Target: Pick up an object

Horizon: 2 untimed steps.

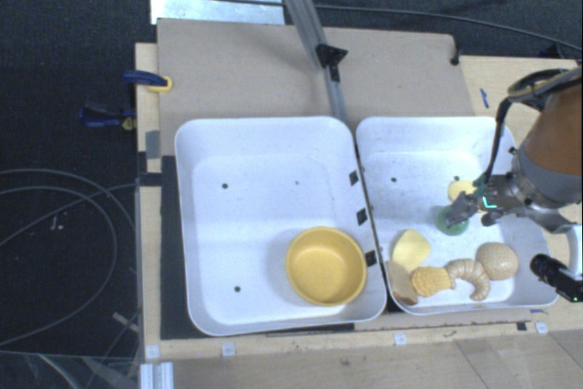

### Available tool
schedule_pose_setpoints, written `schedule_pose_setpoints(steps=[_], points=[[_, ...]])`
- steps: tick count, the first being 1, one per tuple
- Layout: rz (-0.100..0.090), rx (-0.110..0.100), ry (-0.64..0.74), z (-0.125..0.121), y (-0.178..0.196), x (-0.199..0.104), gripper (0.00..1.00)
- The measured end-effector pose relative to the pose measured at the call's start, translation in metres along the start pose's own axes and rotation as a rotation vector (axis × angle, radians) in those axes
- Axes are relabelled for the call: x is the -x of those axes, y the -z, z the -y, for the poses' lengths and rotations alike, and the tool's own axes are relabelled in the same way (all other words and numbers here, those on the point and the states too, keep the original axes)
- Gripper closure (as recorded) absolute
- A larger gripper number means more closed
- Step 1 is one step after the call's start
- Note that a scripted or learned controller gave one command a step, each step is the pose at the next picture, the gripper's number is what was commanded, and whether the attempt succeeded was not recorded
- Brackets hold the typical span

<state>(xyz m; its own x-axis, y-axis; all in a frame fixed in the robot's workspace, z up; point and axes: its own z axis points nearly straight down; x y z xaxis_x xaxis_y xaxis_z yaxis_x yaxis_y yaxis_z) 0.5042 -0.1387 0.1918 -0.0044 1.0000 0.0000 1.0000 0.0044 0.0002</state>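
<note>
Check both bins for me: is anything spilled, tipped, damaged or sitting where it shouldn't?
Nothing stands out. The yellow bowl sits upright in the left bin. In the right bin, the toy foods lie clustered at the near edge, all inside the rim. The gripper is over a small green item.

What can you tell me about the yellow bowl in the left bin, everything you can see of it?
The yellow bowl is round, plain and looks like smooth plastic, the same yellow inside and out. It stands upright, mouth up, with nothing visible inside. It sits on the floor of the left bin, in the near right corner, close to the wall shared with the right bin. Nothing but the bin floor touches it; the gripper is over the other bin.
</note>
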Motion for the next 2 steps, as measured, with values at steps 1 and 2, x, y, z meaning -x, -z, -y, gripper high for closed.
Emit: schedule_pose_setpoints(steps=[1, 2], points=[[0.0, 0.001, 0.0, 0.0, 0.001, 0.0, 0.0], [-0.001, -0.002, -0.003, -0.004, -0.042, -0.001, 0.0]])
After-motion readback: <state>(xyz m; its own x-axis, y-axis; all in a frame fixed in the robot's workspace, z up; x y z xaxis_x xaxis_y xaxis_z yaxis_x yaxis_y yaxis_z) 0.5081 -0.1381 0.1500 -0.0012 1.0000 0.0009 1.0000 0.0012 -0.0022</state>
